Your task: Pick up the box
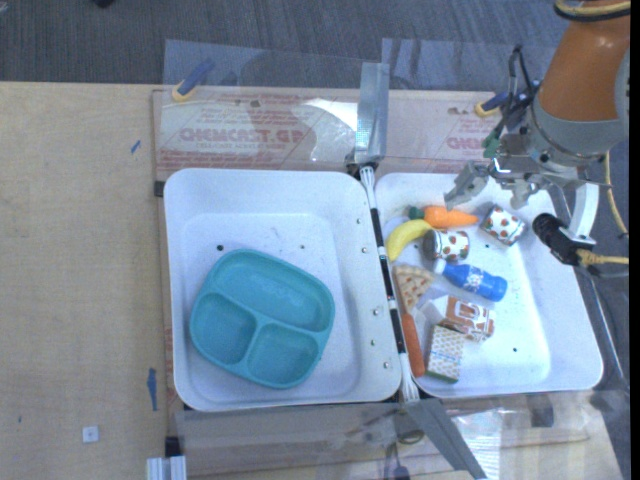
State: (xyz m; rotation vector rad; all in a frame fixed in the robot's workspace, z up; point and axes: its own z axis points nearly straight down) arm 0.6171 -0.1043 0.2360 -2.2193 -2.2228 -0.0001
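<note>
Gripper (497, 183) hangs spread, grasping nothing, above the right bin's (570, 358) far edge. Box (467, 318) lies mid-bin among crowded toys.

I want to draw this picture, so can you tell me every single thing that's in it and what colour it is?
left bin: one, white, left half of the bench
plate: one, teal, three compartments, in the left bin
right bin: one, white, beside the left bin
banana: one, yellow, right bin, near its left wall
carrot: one, orange, right bin, far end
bottle: one, blue, middle of the right bin
box: one, orange-brown and white, right bin, below the bottle
waffle block: one, tan, right bin, near end
arm: one, grey and orange, upper right
gripper: one, grey, above the right bin's far end
</note>
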